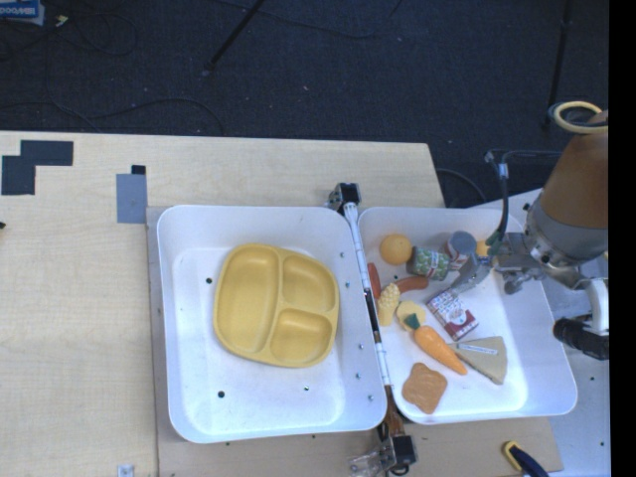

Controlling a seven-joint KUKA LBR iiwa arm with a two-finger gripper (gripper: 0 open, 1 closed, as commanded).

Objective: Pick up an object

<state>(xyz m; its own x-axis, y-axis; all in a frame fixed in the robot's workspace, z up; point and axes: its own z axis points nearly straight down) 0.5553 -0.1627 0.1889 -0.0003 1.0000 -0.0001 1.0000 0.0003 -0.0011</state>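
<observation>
The right bin (542, 366) holds several toy foods: an orange ball (396, 248), a green can (430, 262), a red box (451, 314), a carrot (438, 349), a cheese wedge (485, 358), a brown bread slice (425, 387), a yellow corn piece (389, 303) and a red sausage (374, 278). My gripper (470, 264) reaches in from the right, low over the bin's far part, just right of the green can and above the red box. Behind it rises the arm's grey wrist with the orange band (581, 182).
The left bin (189, 386) holds a yellow divided plate (276, 304). A hinge bar (363, 296) runs between the two bins. Wooden bench top lies to the left, dark floor beyond. A cable (505, 192) loops up beside the wrist.
</observation>
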